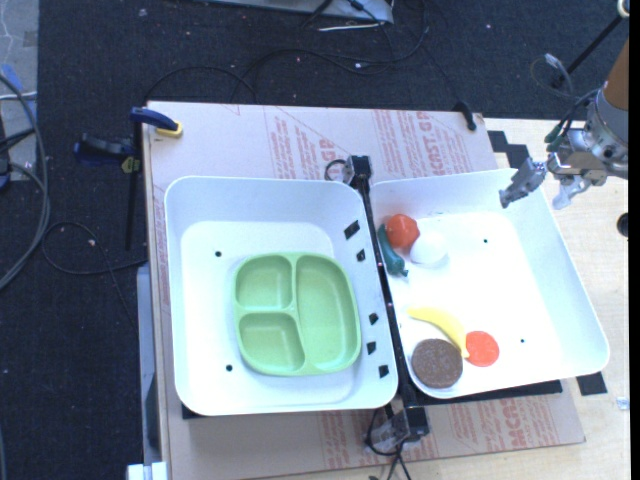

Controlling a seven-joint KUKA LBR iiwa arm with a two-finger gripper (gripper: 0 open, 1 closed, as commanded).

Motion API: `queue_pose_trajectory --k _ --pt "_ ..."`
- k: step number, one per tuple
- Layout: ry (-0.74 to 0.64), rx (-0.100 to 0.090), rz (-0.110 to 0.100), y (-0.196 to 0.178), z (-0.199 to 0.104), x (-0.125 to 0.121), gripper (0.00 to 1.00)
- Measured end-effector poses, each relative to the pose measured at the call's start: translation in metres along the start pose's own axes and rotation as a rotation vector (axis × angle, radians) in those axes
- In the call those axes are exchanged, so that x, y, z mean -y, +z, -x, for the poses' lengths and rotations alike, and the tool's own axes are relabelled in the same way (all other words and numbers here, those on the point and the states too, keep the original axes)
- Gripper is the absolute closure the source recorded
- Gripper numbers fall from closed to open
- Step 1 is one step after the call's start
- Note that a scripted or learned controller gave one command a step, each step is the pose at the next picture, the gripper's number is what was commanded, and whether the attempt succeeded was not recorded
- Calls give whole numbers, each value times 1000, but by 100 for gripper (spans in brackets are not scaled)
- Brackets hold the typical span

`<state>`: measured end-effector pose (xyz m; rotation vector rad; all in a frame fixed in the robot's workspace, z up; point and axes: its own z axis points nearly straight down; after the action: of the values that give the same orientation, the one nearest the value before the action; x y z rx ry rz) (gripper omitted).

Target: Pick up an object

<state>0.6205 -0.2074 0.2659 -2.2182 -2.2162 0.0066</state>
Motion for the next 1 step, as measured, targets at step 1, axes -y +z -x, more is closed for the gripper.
queue_pose_trajectory --k 1 --pt "-1 1 8 -5 0 -1 0"
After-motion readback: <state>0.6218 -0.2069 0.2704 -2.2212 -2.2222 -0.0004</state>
